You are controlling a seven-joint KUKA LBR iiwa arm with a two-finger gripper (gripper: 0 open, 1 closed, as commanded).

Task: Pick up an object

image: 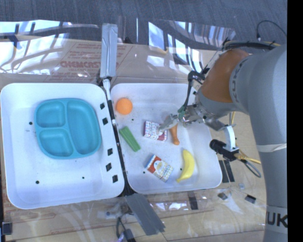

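A bench covered in clear, glaring plastic sheeting is bearing two shallow white bins side by side, with dark grey carpet lying beyond it at twelve o'clock. The left bin [12,150] is holding a blue divided plate [68,127]. The right bin [202,178] is holding an orange ball [123,106], a green block [130,138], two small red-and-white cartons [152,130] [159,168], a banana [187,165] and a small orange carrot [175,135]. The grey arm [257,92] is reaching in from three o'clock, and its gripper [167,123] is hanging low over the right bin's middle. The carrot is lying just at five o'clock of the fingertips, the nearer carton just at eight o'clock. Whether anything is being pinched cannot be told from here.
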